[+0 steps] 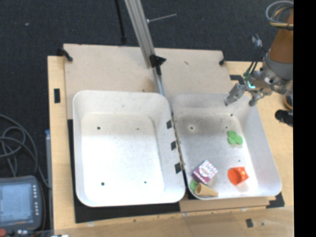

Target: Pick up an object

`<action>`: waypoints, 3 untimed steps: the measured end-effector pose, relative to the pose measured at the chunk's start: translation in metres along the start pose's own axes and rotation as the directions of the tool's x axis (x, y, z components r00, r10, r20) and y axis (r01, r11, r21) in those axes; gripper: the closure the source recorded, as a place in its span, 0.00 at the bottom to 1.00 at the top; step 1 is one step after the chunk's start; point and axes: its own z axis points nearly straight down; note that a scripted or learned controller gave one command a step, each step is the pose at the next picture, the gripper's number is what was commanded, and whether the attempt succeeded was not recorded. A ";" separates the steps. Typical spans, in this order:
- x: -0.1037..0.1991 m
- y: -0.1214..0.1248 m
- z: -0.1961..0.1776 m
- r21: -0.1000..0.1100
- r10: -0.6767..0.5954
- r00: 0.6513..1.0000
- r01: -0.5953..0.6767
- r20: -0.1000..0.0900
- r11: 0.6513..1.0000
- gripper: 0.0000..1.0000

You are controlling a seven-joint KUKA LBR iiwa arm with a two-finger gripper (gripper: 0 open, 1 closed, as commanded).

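Four objects lie in the right bin [261, 147]; jaws [243, 96] spread above its far rim.

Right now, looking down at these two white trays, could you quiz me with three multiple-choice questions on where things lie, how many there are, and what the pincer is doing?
1. Which tray holds the small objects?
A. left bin
B. right bin
C. both

2. How many green objects lie alone mid-tray?
A. one
B. two
C. three

3. The pincer is
A. holding the orange object
B. pressed into the left bin
C. above the right bin's far edge, holding nothing

Answers: 1 B, all objects lie there; 2 A, one green object; 3 C, the orange object lies apart.
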 end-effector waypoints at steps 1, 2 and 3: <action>-0.001 0.001 -0.004 -0.004 -0.004 1.000 0.004 0.004 1.000 0.00; 0.004 0.004 0.057 0.000 -0.005 1.000 0.005 0.002 1.000 0.00; 0.003 0.004 0.110 0.000 -0.008 1.000 0.008 0.003 1.000 0.00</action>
